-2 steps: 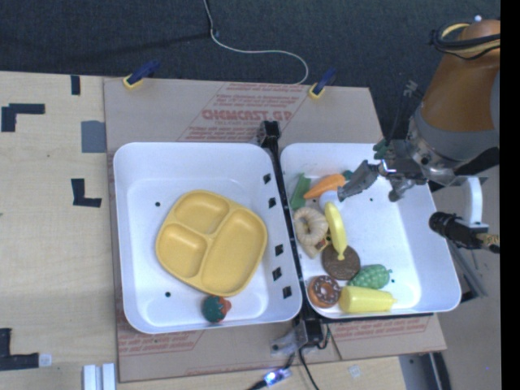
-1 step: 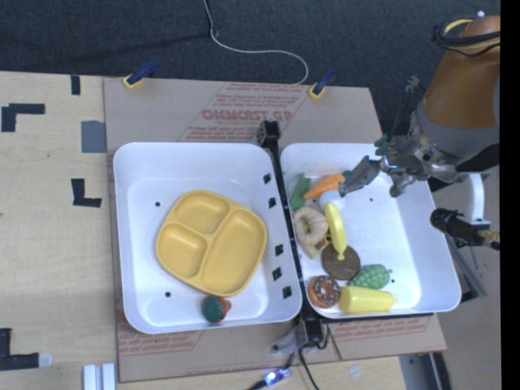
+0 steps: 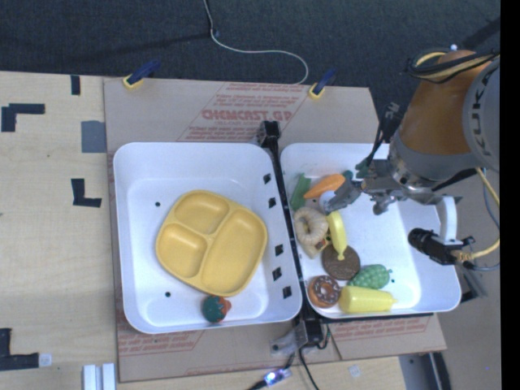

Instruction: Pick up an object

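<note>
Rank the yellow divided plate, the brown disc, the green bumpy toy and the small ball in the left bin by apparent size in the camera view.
1. yellow divided plate, by far the largest.
2. brown disc and green bumpy toy: too alike to separate.
3. small ball, smallest.

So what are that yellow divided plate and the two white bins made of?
The yellow divided plate looks like moulded plastic: uniform colour, rounded compartments, soft sheen. The left white bin and right white bin seem thin glossy plastic too, with smooth curved rims, though I can't be sure.
</note>
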You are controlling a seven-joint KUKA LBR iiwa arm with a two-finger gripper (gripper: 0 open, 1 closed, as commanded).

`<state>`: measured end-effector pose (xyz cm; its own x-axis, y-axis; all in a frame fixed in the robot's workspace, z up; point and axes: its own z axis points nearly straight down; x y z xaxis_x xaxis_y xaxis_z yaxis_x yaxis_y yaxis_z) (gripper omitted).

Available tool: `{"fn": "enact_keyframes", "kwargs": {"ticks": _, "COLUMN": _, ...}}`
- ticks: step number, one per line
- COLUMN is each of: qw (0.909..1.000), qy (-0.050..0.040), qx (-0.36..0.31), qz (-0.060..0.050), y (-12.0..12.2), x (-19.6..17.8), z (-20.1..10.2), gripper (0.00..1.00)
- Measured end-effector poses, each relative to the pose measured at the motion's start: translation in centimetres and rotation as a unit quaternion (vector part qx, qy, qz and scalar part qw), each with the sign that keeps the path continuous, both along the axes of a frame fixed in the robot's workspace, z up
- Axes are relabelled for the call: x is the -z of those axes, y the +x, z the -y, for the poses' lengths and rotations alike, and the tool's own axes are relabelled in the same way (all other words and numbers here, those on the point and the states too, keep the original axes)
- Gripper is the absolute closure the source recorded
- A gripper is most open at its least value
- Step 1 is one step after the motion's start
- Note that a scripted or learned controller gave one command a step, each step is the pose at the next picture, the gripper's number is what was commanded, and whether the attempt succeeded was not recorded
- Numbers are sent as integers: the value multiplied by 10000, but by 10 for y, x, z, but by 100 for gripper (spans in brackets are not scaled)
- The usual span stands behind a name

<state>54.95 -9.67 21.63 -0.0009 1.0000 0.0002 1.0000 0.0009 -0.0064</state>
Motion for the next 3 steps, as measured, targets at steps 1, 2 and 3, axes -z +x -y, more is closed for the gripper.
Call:
{"fn": "enact_keyframes", "kwargs": {"ticks": 1, "qw": 10000, "qy": 2, "qx": 5, "qz": -5, "y": -9, "x": 57, "z": 6, "gripper": 0}}
{"fn": "enact_keyframes", "kwargs": {"ticks": 2, "qw": 10000, "qy": 2, "qx": -2, "qz": 1, "y": -7, "x": 102, "z": 2, "gripper": 0}}
{"fn": "enact_keyframes", "kwargs": {"ticks": 3, "qw": 10000, "qy": -3, "qx": -6, "qz": 22, "y": -7, "x": 134, "z": 1, "gripper": 0}}
